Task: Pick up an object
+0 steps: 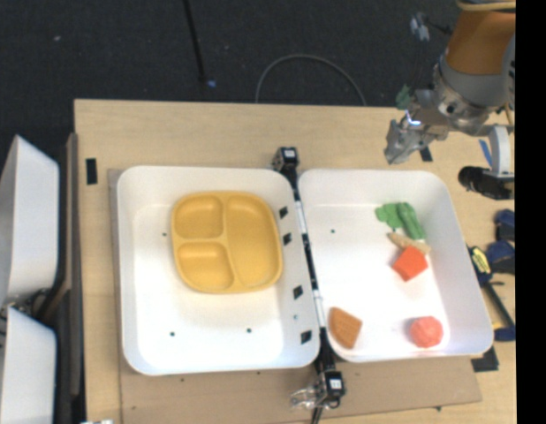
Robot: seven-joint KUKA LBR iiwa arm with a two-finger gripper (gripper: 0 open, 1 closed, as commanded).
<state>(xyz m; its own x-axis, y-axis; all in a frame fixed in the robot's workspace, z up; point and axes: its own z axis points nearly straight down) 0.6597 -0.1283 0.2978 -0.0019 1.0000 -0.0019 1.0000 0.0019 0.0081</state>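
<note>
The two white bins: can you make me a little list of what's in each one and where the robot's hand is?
left bin: one yellow plastic plate with three compartments
right bin: green leafy toy, orange-red block, brown wedge-shaped piece, pink-red round ball
small tan piece: between the green toy and the block; too small to identify
gripper: above the bench just beyond the right bin's far edge, holding nothing visible
arm: grey with orange band, upper right

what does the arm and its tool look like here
The arm is a thick rounded column, orange above and grey toward the wrist. Its tool is a small grey metal assembly with dark parts and a bluish glint; finer detail is too blurred to tell.
</note>
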